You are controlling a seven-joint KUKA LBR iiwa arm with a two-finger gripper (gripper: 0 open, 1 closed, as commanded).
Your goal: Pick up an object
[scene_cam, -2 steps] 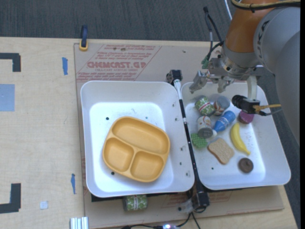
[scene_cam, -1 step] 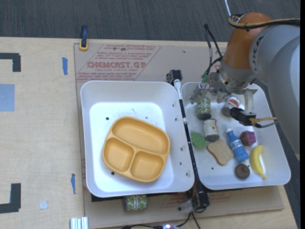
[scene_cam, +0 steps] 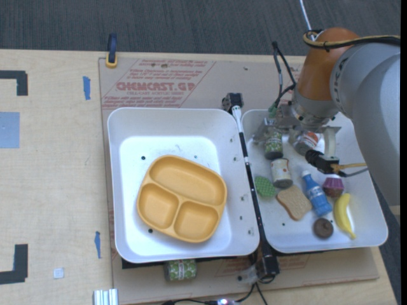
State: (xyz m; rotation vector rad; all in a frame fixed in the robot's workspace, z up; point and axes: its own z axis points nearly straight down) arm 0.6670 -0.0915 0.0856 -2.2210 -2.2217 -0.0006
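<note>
My gripper [scene_cam: 275,131] is low over the back left part of the right bin [scene_cam: 375,234], right above a small dark green object [scene_cam: 273,147]. I cannot tell whether it touches that object. Just in front lie a small grey can [scene_cam: 280,173], a green ridged piece [scene_cam: 264,186], a slice of toast [scene_cam: 294,203] and a blue bottle [scene_cam: 316,195]. A purple piece [scene_cam: 332,185], a banana [scene_cam: 344,215] and a brown disc [scene_cam: 323,228] lie at the front right. The wrist partly hides a white and red item [scene_cam: 311,138].
The left bin [scene_cam: 121,170] holds a yellow three-part plate [scene_cam: 182,197]. A green can [scene_cam: 182,270] lies on the bench below the left bin. Cables and a black clamp [scene_cam: 233,100] run along the divide between the bins.
</note>
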